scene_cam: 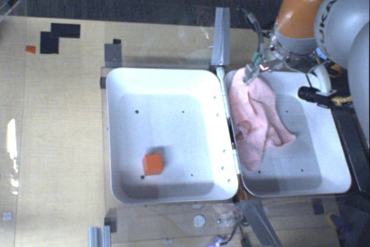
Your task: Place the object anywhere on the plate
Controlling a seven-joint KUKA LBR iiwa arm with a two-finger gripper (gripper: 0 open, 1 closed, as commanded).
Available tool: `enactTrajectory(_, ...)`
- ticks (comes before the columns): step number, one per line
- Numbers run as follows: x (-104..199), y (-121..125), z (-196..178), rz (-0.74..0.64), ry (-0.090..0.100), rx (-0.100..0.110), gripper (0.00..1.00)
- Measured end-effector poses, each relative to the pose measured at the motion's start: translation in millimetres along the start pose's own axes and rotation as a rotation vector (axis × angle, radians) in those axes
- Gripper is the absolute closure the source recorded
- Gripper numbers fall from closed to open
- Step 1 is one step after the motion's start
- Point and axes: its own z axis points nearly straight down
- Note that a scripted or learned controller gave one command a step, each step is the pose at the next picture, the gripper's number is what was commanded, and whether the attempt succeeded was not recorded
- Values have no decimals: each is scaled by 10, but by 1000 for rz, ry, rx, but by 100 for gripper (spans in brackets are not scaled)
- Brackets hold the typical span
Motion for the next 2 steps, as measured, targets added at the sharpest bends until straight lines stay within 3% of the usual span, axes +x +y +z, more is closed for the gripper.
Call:
enactTrajectory(1, 3, 35, -398, -6, 0, 0, 100)
enactTrajectory(2, 530, 174, -429, -409, 2, 1, 100)
